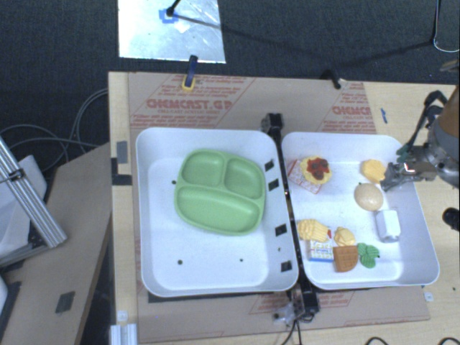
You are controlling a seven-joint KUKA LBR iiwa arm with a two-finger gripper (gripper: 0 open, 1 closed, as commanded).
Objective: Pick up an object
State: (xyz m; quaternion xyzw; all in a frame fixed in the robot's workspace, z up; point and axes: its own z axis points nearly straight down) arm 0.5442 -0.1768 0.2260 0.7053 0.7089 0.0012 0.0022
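The right bin (pixel 413 261) holds several toy foods. A small pizza-like piece (pixel 317 169) lies on a clear wrapper at the upper left. A yellow lump (pixel 372 169) and a beige egg-shaped piece (pixel 369 197) lie near the right wall, with a white block (pixel 388 224) below them. At the front sit a yellow corn-like piece (pixel 313 229), a small yellow piece (pixel 344 236), a small printed box (pixel 321 250), a brown piece (pixel 345 258) and a green leaf (pixel 369 254). My gripper (pixel 399 172) hangs over the bin's right edge, just right of the yellow lump and above the egg.
The left bin (pixel 162 264) carries a green divided plate (pixel 219 191). A black divider with clips (pixel 282 192) runs between the bins. A shiny metal sheet (pixel 171 20) lies behind the bench, and cables run along the left.
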